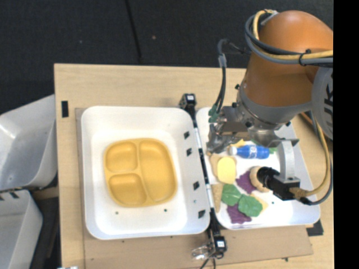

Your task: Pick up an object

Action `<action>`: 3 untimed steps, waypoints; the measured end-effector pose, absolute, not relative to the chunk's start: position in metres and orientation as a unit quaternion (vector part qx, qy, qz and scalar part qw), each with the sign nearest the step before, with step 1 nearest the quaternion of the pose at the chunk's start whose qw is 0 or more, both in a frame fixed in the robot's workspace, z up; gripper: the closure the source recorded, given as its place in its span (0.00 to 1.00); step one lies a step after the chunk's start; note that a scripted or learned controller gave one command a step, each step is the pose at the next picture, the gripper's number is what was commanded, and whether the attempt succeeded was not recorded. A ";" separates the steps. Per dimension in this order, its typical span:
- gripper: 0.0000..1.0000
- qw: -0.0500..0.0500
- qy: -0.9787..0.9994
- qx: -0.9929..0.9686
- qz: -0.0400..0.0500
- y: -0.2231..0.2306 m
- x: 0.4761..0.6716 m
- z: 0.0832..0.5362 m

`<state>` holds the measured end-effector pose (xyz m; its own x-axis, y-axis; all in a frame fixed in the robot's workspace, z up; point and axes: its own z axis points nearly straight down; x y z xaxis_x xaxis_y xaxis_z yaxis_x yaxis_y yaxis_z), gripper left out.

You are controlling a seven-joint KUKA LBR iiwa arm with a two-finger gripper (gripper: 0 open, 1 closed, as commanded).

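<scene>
My gripper (222, 140) hangs low over the far left part of the right bin (297, 220), under the arm's big orange wrist. Just right of it lies a small blue and white bottle (252, 151). In front of the gripper sits a pale yellow piece (226, 169). Nearer the bin's front lie a green piece (230, 194), a purple piece (244, 181), a second green piece (251, 206) and another purple piece (238, 217), all packed close together. Nothing shows between the gripper and these things.
The left bin (95, 206) holds a yellow plate (140, 171) with three compartments. A ridge with black clips (198, 150) separates the two bins. The wooden bench (67, 83) surrounds both, with a white unit (22, 144) off its left edge.
</scene>
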<state>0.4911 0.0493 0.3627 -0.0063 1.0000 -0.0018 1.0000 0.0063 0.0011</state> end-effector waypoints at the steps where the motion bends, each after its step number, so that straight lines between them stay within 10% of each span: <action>1: 1.00 0.002 0.713 0.702 0.000 0.049 0.492 0.373; 2: 1.00 0.000 0.711 0.703 0.003 0.141 0.490 0.413; 3: 1.00 0.001 0.709 0.705 0.000 0.135 0.491 0.422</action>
